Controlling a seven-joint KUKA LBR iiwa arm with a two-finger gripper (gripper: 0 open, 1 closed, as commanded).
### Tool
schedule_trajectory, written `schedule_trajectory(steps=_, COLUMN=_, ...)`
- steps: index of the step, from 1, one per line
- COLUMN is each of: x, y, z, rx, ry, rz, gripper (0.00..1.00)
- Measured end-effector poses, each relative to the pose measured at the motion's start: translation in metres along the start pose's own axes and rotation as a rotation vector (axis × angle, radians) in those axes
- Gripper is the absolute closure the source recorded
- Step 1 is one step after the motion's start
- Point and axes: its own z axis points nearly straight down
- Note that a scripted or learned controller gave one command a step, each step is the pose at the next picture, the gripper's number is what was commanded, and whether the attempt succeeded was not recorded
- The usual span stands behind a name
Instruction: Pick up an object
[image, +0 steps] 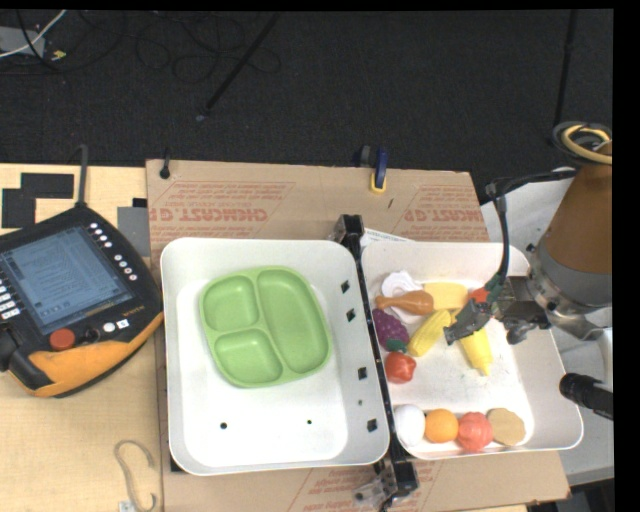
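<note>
The right bin (545, 400) holds several toy foods. A brown drumstick (405, 300), a yellow piece (446, 295) and a white piece (399, 283) lie at its back. Purple grapes (389, 327), a yellow corn cob (429, 333) and a red tomato (400, 367) lie near its left wall. Along the front sit a white egg (408, 420), an orange (441, 426), a pink-red fruit (475, 430) and a tan piece (507, 427). My gripper (468, 324) hangs low over the middle of this bin, between the corn cob and a yellow fruit (479, 350), partly covering both.
The left bin (190, 400) holds a green divided plate (265, 326). A black divider (365, 350) runs between the bins. A teach pendant (70, 295) lies left of the bench. The arm's orange band (585, 220) and cables stand over the right bin's far right corner.
</note>
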Motion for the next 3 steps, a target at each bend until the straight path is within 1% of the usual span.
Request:
schedule_trajectory(steps=1, x=0.0, y=0.002, z=-0.005, rx=-0.011, ry=-0.002, rz=-0.002, gripper=0.0)
schedule_trajectory(steps=2, x=0.004, y=-0.005, z=0.041, rx=-0.007, ry=-0.001, rz=-0.003, gripper=0.0)
schedule_trajectory(steps=3, x=0.01, y=0.001, z=0.104, rx=-0.006, ry=0.0, rz=-0.002, gripper=0.0)
